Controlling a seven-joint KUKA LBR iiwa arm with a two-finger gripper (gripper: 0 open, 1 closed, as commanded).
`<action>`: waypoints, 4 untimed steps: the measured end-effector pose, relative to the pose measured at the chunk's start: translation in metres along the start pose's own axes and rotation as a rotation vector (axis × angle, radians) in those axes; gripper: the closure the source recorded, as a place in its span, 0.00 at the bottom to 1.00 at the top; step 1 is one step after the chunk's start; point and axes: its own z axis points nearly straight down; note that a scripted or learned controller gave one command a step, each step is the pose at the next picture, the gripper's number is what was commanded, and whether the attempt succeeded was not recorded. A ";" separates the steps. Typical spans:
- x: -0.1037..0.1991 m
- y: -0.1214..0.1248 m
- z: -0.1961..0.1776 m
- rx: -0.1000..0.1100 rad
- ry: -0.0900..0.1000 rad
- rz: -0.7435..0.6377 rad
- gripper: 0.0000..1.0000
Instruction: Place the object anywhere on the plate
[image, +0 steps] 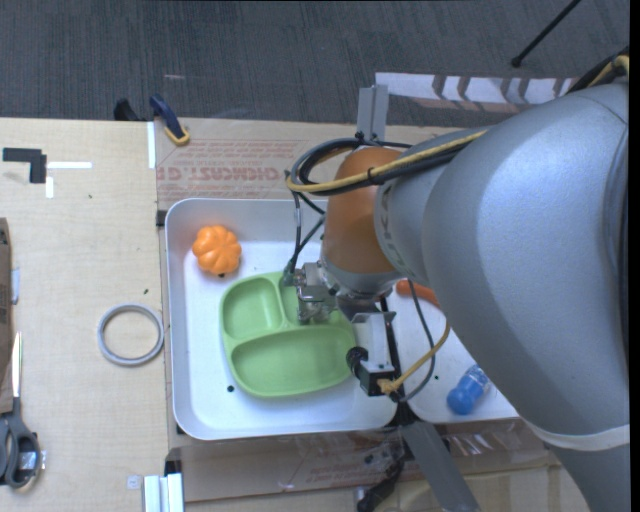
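Faintly, mirrored print on cardboard (250, 165)

1. A roll of tape (131, 334) lies flat on the table (80, 260), just left of the left bin.
2. Scissors (18, 440) lie at the near left edge of the table, partly cut off by the frame.
3. A blue clamp (170, 118) with a yellow tip sits at the table's far edge.
4. A sheet of cardboard (240, 165) with red print lies under the bins on their far side.
5. Black and white tape marks (45, 165) sit on the table at far left.
6. Dark carpet (250, 50) lies beyond the table.
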 end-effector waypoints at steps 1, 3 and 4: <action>-0.014 0.094 0.001 0.004 0.004 -0.009 1.00; 0.034 0.060 0.000 0.001 -0.003 -0.001 1.00; -0.042 0.017 -0.097 0.006 -0.002 0.001 1.00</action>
